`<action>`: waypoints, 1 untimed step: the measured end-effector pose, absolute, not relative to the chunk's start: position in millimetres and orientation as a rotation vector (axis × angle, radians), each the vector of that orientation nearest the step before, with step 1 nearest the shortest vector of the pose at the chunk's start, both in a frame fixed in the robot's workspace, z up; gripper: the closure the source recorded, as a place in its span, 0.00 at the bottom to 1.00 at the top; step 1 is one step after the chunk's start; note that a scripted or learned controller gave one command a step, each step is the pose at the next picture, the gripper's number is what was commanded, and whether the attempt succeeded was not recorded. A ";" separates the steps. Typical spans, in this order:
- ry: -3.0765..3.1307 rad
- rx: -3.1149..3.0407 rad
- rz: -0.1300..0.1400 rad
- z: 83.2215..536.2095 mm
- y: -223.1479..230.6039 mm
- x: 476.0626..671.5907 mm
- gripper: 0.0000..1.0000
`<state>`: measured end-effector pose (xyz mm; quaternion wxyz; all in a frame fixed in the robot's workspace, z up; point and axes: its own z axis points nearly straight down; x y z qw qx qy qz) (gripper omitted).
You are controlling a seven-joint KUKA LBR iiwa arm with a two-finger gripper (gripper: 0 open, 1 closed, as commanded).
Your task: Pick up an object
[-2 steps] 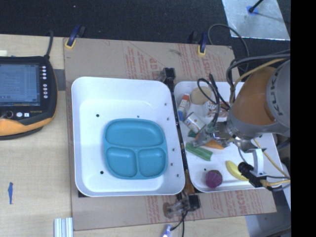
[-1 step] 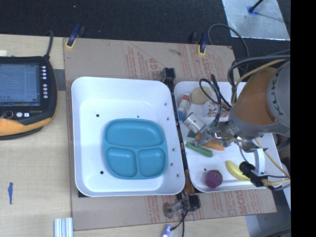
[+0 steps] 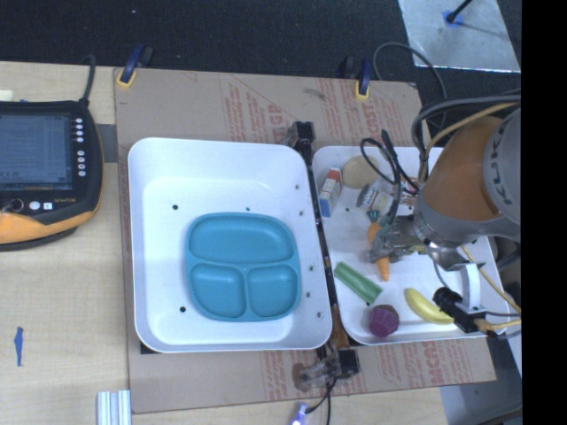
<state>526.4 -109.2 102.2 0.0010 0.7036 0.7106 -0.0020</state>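
The arm (image 3: 469,184), grey with an orange band, reaches over the right bin (image 3: 347,321). Its gripper (image 3: 383,248) sits low among the clutter beside an orange carrot (image 3: 381,266); whether it is released or clenched cannot be told. Near the front edge lie a green stick (image 3: 357,282), a purple ball (image 3: 384,320) and a yellow banana (image 3: 428,307). The left bin (image 3: 159,193) holds a blue divided plate (image 3: 242,265).
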 end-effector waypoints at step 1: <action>2.227 2.218 -0.001 192.2 -63.6 530.6 1.00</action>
